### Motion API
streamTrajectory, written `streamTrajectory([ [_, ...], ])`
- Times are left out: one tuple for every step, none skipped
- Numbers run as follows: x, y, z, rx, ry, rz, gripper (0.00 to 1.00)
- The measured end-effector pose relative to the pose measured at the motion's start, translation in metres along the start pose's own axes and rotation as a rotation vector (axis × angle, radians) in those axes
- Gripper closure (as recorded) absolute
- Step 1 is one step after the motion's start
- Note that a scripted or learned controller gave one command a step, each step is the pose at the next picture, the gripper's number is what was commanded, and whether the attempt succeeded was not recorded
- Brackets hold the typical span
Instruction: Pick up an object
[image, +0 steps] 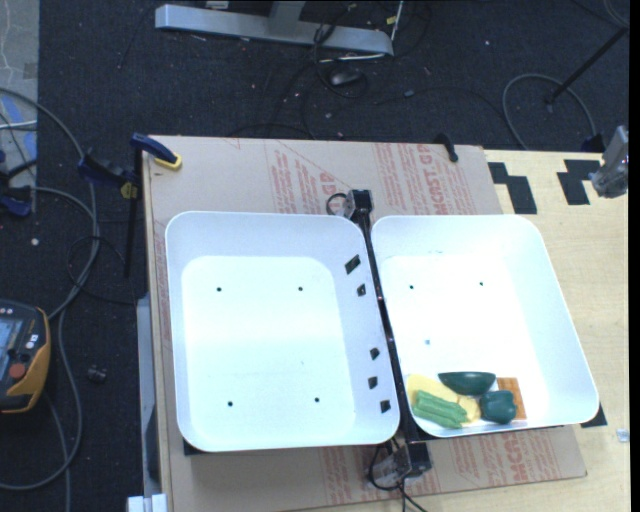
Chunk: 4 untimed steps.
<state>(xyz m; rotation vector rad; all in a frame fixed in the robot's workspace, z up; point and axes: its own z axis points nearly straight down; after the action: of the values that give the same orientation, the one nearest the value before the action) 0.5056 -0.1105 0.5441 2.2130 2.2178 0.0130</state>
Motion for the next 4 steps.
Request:
streamTrajectory([
  [-0.001, 0.001, -0.004, 0.012, 0.0, 0.001, 1.0],
  [0.0, 0.002, -0.014, 0.012, 0.0, 0.001, 1.0],
  [0.0, 0.002, -0.024, 0.013, -0.001, 0.0, 1.0],
  [0.0, 0.003, -0.034, 0.013, -0.001, -0.001, 1.0],
])
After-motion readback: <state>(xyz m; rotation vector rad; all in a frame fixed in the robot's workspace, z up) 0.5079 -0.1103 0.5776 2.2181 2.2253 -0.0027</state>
